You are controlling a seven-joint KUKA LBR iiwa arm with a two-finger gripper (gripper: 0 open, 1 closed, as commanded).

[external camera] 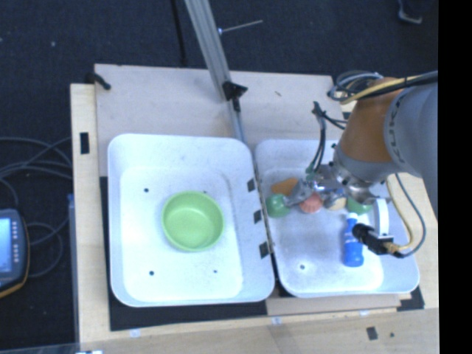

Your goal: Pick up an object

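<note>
Red ball [311, 204], prob. under tool

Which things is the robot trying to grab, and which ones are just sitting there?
Part of the job:
- gripper, down in the right white bin
- small green ball
- small red ball
- small orange piece
- blue and white bottle

Just lying about:
- round green plastic bowl in the left white bin
- grey metal pole
</note>
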